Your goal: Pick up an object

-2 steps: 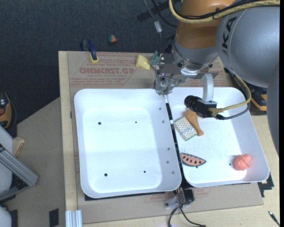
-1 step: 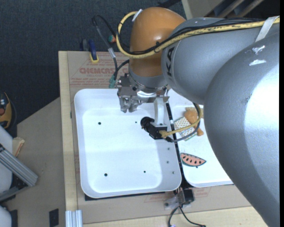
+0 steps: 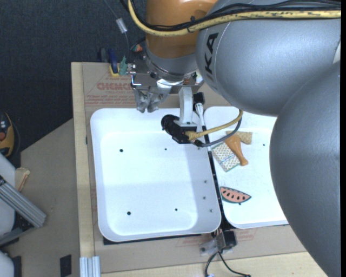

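White bins [image 3: 108,162], grey arm [image 3: 281,59] w/ orange band [image 3: 173,16], red-green black-seeded watermelon slice [image 3: 235,195], orange carrot [image 3: 237,148], checkered white pack [image 3: 226,157].

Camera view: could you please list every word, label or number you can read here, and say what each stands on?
"CHEM…": red print on the brown board behind the left bin; the rest is hidden by the gripper.
Smaller red lines under it: too blurred to read.
"K": dark letter on the grey arm, partly cut off.

Red "CHEMC…" print, seemingly cut off, on cardboard sheet [image 3: 102,86]; "K" on arm [image 3: 259,59].
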Robot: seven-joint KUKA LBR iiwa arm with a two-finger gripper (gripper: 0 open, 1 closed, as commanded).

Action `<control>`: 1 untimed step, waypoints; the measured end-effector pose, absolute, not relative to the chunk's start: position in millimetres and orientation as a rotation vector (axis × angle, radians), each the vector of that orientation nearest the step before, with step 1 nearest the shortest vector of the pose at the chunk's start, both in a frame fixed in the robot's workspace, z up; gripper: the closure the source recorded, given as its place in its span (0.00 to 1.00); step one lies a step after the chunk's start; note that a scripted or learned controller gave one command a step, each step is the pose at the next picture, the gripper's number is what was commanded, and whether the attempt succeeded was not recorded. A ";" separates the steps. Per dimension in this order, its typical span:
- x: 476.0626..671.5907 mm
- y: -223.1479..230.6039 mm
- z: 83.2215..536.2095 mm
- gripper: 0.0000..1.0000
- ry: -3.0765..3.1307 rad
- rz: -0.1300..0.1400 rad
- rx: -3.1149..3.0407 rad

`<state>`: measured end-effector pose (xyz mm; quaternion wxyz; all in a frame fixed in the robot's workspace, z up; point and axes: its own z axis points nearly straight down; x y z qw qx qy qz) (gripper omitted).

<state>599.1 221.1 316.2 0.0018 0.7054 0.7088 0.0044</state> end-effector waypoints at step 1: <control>593.4 123.5 391.7 1.00 2.206 0.010 2.226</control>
